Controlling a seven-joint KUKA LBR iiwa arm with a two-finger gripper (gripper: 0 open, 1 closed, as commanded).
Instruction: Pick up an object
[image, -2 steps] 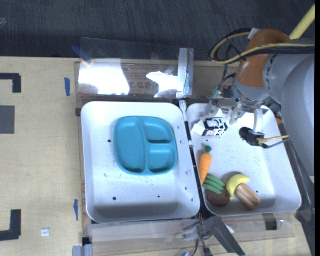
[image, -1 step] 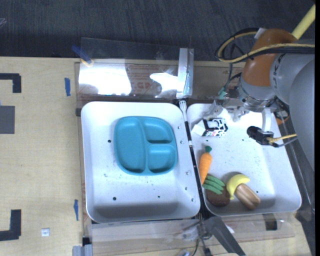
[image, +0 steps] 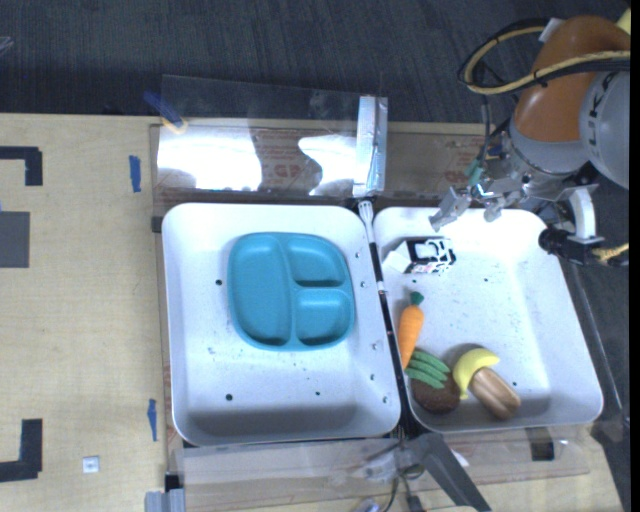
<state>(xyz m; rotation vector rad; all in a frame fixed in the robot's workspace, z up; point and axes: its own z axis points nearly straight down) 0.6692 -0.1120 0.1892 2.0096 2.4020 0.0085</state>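
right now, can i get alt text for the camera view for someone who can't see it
The arm's tool hovers over the right bin's far edge, above a toy carrot, green pea pod, yellow banana and tan piece. The left bin holds a blue divided plate.

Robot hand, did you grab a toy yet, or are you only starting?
Only starting. Nothing looks done: the carrot, the banana and the other toys lie in the right bin, and the blue plate sits in the left bin. The hand is at the right bin's far edge, carrying nothing. Left: reach down, grab one toy, lift it.
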